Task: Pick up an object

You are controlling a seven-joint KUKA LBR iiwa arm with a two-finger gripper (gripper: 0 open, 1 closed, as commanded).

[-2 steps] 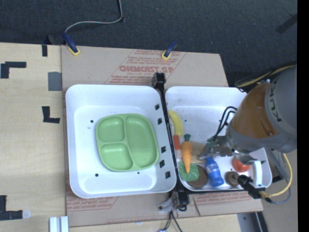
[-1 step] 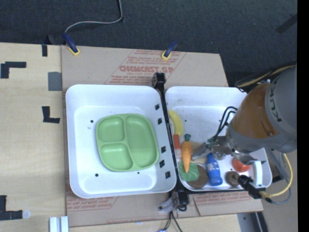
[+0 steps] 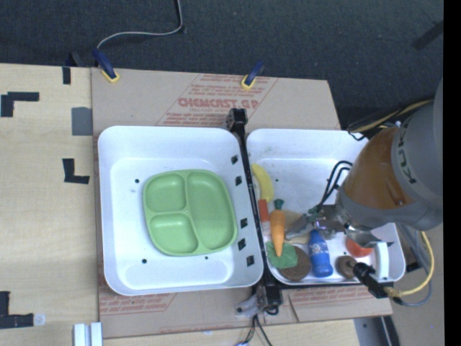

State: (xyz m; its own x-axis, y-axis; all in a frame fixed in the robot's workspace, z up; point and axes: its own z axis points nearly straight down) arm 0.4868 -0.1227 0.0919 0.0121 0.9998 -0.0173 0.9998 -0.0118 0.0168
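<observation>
At the near edge of the right bin point(image 3: 288, 146), a blue bottle point(image 3: 320, 254), a brown disc point(image 3: 294, 264) and a red-and-white piece point(image 3: 358, 246) lie untouched, with a carrot point(image 3: 277, 225) and a banana point(image 3: 262, 183) along the divider just beyond. The grey arm point(image 3: 392, 175) has its hand point(image 3: 322, 220) low over the bottle, just above its cap; whether it is open or closed cannot be told. Nothing appears lifted, so the pick seems yet to be made. Across the divider, the left bin point(image 3: 115, 193) holds a green divided plate point(image 3: 190, 211).
</observation>
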